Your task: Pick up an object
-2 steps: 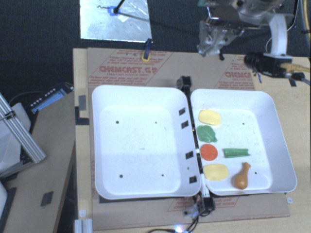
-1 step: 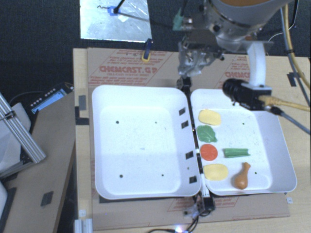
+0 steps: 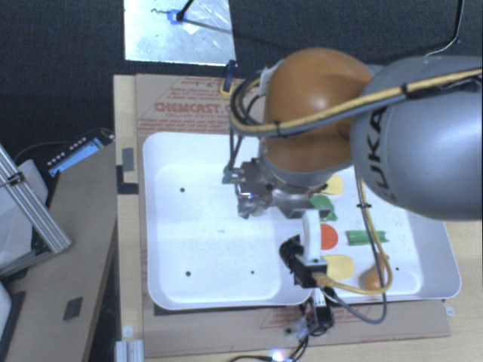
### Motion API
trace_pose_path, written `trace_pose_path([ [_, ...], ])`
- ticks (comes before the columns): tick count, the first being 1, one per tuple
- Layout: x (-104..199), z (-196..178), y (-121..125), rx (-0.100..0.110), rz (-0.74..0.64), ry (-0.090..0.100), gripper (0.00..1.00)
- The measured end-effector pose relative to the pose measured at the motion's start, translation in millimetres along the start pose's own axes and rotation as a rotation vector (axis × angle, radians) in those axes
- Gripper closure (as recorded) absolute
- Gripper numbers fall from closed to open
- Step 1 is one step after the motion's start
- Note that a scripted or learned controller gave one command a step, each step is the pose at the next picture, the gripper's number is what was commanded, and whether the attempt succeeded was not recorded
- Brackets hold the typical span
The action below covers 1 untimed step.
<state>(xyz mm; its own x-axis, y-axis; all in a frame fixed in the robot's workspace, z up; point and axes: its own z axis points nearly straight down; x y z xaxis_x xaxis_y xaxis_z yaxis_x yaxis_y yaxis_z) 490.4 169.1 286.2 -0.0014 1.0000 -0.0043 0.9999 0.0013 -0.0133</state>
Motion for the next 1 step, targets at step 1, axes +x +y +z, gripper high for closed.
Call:
trace_pose_path([
  [1,-1.6,-217.8,2.2,-0.033,-0.003,0.012,1.0],
])
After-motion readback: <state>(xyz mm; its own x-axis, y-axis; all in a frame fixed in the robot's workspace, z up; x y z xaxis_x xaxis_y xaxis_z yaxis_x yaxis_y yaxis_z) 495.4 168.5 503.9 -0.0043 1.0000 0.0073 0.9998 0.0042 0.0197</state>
